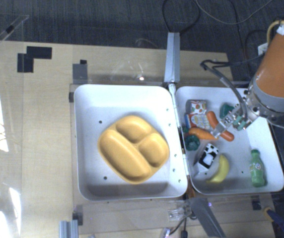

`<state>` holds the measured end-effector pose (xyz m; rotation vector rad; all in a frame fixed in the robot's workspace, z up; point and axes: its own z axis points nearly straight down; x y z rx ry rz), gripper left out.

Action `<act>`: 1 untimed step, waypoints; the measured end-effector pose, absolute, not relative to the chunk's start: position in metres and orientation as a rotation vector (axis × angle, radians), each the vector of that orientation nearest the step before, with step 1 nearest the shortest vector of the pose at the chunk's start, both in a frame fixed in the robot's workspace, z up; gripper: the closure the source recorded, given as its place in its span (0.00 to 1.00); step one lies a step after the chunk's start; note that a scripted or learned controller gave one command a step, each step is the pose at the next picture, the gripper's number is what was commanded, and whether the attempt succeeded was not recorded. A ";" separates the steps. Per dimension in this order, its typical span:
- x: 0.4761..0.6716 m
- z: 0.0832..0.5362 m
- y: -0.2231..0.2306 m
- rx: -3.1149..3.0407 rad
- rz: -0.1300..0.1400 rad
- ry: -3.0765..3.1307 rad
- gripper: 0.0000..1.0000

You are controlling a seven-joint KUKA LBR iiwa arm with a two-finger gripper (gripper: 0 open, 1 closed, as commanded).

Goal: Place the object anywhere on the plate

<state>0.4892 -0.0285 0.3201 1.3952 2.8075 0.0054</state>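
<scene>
While the yellow divided plate [133, 147] sits bare in the left bin [85, 133], nothing has been delivered yet. The claw [226, 125] hangs low in the right bin [271, 177] over the orange carrot-like toy [201, 132], near the banana [221, 169] and green bottle [256, 167]; I cannot tell its opening. Grasp, carry and release remain.

Left of the gripper [225, 124], the yellow plate [133, 147] looks like smooth, slightly glossy plastic. Both white bins [82, 133] have a smooth, matt plastic look. Below the gripper, the banana [221, 169] has a soft sheen, and the green bottle [256, 168] looks like shiny plastic. The bench [33, 133] appears pale, wood-grained.
</scene>
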 end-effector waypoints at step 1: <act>0.488 0.300 0.047 1.542 0.003 2.735 1.00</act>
